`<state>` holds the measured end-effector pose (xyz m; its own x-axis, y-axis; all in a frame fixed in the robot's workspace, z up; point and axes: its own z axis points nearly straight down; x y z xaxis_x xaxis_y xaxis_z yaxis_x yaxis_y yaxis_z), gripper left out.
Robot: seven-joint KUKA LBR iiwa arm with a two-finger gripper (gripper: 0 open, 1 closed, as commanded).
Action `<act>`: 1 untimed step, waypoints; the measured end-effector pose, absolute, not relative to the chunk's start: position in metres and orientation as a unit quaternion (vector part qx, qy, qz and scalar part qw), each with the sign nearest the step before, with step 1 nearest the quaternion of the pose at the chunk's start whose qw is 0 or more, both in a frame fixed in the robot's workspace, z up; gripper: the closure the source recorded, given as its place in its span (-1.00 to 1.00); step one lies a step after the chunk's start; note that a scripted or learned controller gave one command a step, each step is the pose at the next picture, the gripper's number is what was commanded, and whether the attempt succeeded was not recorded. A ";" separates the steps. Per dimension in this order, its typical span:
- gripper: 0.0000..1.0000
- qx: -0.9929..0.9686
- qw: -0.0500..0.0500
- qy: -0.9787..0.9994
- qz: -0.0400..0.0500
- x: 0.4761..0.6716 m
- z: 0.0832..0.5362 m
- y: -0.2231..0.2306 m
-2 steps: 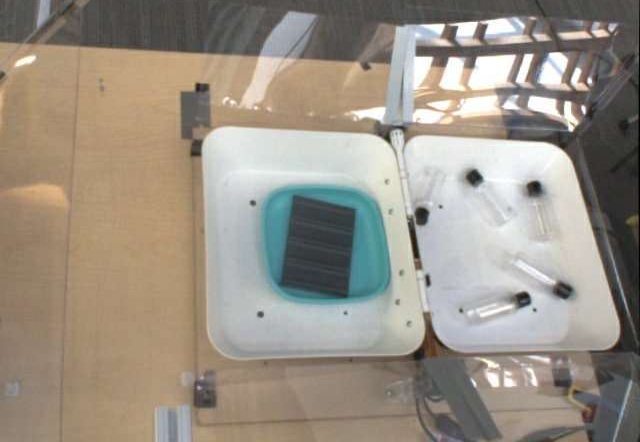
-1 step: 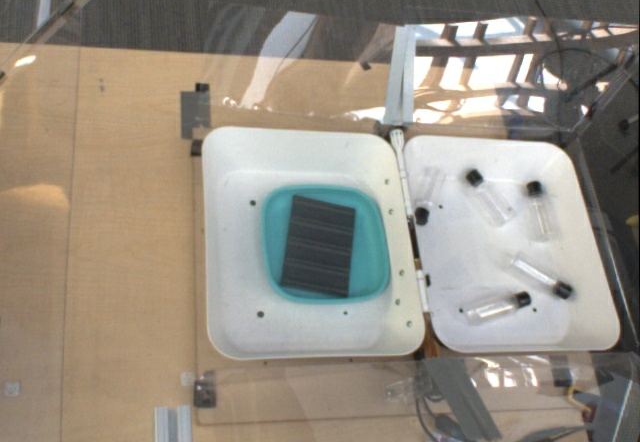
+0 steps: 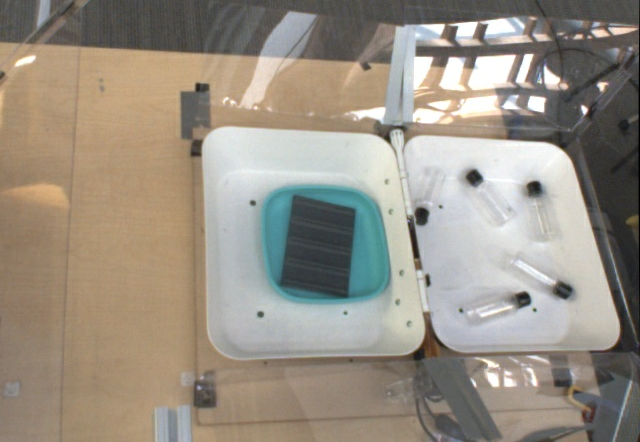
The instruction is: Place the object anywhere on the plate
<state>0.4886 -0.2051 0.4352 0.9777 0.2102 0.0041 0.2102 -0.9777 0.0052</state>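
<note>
A teal plate lies in the middle of the left white bin. A dark grey ribbed rectangular object rests flat on the plate, its long side running front to back. The right white bin holds several clear vials with black caps: one near the back, one at the back right, one at the right, one at the front, and one against the left wall.
A metal divider rises behind the seam between the two bins. Clear sheeting with bright reflections covers the bench behind the bins. Wooden bench top extends to the left. Cables and metal framing sit at the front right corner.
</note>
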 end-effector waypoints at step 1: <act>-1.00 0.994 0.002 0.106 0.002 0.489 0.435 -0.205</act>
